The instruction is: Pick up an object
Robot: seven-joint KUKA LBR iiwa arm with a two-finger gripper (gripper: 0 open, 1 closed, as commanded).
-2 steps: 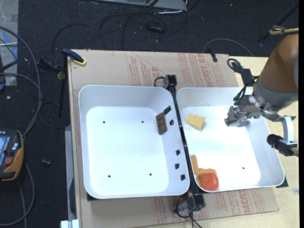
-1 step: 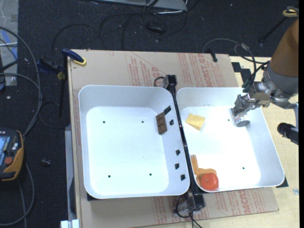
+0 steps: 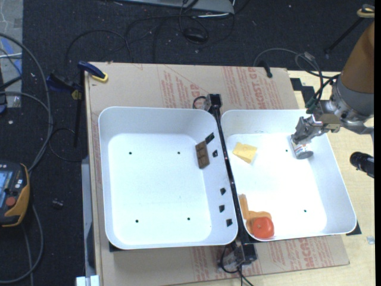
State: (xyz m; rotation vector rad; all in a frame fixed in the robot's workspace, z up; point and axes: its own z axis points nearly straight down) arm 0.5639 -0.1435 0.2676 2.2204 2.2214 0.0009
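Left shallow white plastic bin: small dark-brown rectangular block near its right wall. Right shallow white plastic bin: pale-yellow foam wedge upper left, round red-orange ball beside an orange strip in the near-left corner. Two-finger metal gripper low over right bin's upper right area; jaw opening and any grasp can't be made out.

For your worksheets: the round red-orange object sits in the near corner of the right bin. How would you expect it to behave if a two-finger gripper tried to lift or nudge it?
The red-orange object looks rounded, so it would probably roll if nudged. It sits against the right bin corner wall, which may crowd the fingers. Its smooth curve could let it slip from a pinch.
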